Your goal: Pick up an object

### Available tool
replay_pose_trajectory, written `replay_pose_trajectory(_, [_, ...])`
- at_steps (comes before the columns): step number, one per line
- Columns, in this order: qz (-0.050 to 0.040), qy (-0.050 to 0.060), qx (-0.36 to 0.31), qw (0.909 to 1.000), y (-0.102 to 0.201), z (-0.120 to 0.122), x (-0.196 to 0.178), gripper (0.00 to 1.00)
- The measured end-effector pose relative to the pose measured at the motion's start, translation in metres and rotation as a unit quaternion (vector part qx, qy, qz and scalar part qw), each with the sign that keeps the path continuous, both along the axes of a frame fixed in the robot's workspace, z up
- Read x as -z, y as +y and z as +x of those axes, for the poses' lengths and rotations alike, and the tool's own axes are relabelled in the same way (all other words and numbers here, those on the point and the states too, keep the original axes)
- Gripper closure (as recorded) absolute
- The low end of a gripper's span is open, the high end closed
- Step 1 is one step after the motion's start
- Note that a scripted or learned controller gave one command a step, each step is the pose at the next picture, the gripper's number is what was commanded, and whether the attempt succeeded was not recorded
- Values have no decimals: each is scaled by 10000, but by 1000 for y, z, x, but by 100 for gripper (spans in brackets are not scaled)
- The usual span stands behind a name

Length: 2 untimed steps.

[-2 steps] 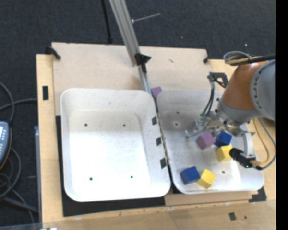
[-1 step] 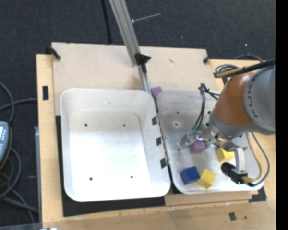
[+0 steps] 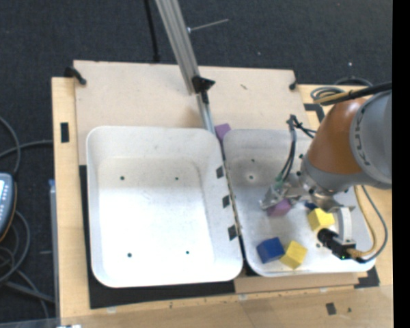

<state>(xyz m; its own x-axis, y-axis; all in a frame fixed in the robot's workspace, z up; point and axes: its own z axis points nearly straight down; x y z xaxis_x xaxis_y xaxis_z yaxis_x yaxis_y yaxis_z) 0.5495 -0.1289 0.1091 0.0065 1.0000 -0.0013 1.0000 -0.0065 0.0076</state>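
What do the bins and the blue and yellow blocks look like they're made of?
Bins: probably thin moulded plastic, matt white with dark speckling, rounded corners and a rolled rim. Blue block and yellow blocks: flat, even colour, no grain or shine; could be foam, painted wood or plastic, the picture cannot settle which.

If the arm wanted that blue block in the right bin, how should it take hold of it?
Likely from straight above, closing the fingers on two opposite flat sides of the blue block. It lies low on the bin floor, with a yellow block close on one side and the bin wall near the other, so the freer pair of faces looks safer.
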Motion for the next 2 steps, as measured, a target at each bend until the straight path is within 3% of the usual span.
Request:
replay_pose_trajectory(1, [12,-4,-69,10000,58,-18,-92,100])
replay_pose_trajectory(2, [23,42,-78,10000,138,-46,-87,100])
